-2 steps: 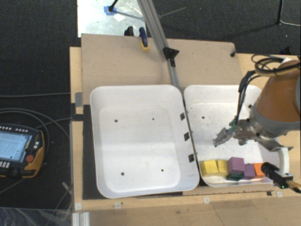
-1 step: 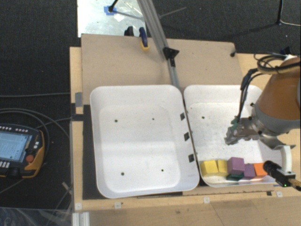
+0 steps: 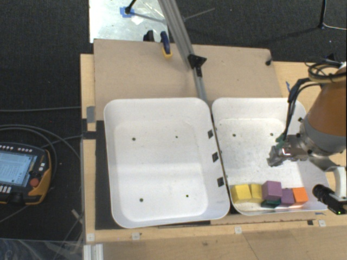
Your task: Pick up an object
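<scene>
Several small blocks lie along the front wall of the right bin (image 3: pixel 238 118): a yellow block (image 3: pixel 242 193), a purple block (image 3: pixel 272 189), a dark green piece (image 3: pixel 270 203), a lighter purple block (image 3: pixel 287 197) and an orange block (image 3: pixel 300 195). My gripper (image 3: pixel 277 158) hangs over the right part of that bin, a little behind the blocks and apart from them. I see nothing held in it.
The left bin (image 3: pixel 157 161) sits beside the right one, with black clips along their shared wall. A grey pole (image 3: pixel 179 31) slants across the back of the bench. A teach pendant (image 3: pixel 19 172) lies on the floor at the left.
</scene>
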{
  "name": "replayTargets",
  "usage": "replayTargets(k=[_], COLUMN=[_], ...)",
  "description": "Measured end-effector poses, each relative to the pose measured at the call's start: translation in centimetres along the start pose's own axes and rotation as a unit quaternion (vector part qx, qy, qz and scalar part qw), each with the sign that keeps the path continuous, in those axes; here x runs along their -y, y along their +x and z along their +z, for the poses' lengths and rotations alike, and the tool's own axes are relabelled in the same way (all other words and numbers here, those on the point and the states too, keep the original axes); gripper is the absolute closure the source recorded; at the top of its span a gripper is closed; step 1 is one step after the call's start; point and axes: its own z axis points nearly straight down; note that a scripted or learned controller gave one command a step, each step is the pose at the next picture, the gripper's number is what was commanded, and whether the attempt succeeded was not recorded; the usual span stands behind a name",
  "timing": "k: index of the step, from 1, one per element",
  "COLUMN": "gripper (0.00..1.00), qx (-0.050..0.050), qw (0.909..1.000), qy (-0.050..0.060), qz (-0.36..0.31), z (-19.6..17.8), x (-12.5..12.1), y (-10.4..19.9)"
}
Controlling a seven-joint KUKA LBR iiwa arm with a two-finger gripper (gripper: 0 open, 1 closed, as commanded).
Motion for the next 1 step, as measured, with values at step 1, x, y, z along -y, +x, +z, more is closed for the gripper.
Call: replayTargets(k=[1], gripper=[1.00], qx=[-0.001], qw=[1.0000], qy=[-0.003], qz=[-0.007], z=[-2.72], x=[-5.28], y=[5.50])
